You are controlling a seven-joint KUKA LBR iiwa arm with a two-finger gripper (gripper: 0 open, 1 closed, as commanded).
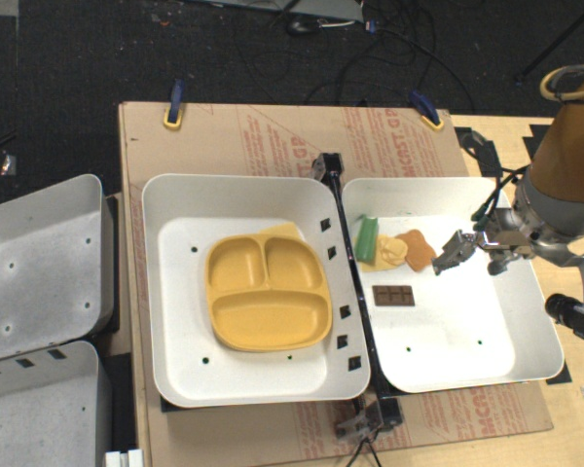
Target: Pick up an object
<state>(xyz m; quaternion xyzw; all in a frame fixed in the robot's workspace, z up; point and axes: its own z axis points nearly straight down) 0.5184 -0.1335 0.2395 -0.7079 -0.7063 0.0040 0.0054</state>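
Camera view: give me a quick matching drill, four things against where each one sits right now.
Things:
1. yellow divided tray
2. green block
3. chocolate bar
4. end effector

Places:
A. right bin, against the divider, at its far end
B. over the right bin, right of the orange piece
C. left bin, middle
D. right bin floor, nearer the camera than the food pile

Pairs: 1-C, 2-A, 3-D, 4-B

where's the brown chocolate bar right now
The flat brown chocolate bar lies in the right white bin, near its left wall, just below the green block and the orange-yellow toy food pieces.
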